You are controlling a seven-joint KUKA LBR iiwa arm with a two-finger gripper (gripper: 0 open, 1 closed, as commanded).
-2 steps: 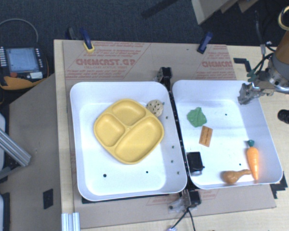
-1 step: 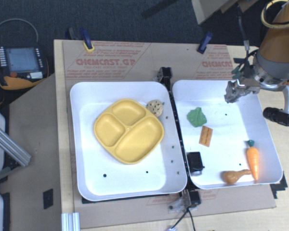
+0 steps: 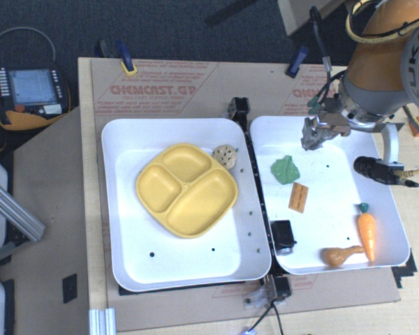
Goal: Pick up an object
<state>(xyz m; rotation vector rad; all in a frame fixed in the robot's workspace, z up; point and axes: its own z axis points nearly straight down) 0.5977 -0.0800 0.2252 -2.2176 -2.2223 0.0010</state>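
Observation:
My gripper (image 3: 313, 139) hangs over the back of the right bin (image 3: 335, 257), above and a little right of a green leafy piece (image 3: 285, 169). Nothing shows between its fingers. An orange-brown block (image 3: 298, 197) lies just below the green piece. An orange carrot (image 3: 366, 234) with a green top sits near the bin's right wall. Next to it, at the front, lies a tan drumstick-shaped piece (image 3: 342, 255). In the left bin (image 3: 126, 187), a speckled cookie (image 3: 225, 155) rests against a yellow divided plate (image 3: 187, 188).
A black clamp (image 3: 282, 234) sits on the divider between the bins near the front, another black fitting (image 3: 238, 108) at the back. A black cylinder (image 3: 377, 169) juts over the right bin's right edge. A handheld screen (image 3: 28, 93) lies far left, off the bench.

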